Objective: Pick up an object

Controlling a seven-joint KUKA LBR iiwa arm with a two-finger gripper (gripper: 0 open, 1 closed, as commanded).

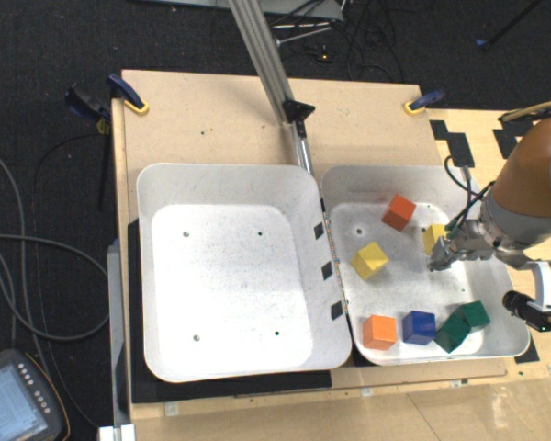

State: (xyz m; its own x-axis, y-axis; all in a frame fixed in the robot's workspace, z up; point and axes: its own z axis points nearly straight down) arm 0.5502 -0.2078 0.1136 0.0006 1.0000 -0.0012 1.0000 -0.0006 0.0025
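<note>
The right bin [349, 211] holds several coloured blocks. An orange block [399, 212] lies near its back, a yellow block [369, 259] sits left of centre, and a second yellow block [432, 237] is partly hidden beside the gripper. Along the front lie another orange block [379, 331], a blue block [420, 327] and two green blocks [463, 324]. My gripper [440, 261] reaches in from the right and hangs low in the bin, just below and right of the partly hidden yellow block. I see nothing held in it.
The left bin [165, 191] stands beside the right one on a wooden bench. A slanted metal pole [262, 49] crosses the back. Blue-and-yellow clamps [129, 95] sit at the bench's rear corners. The arm's orange band [533, 168] looms over the right bin's right edge.
</note>
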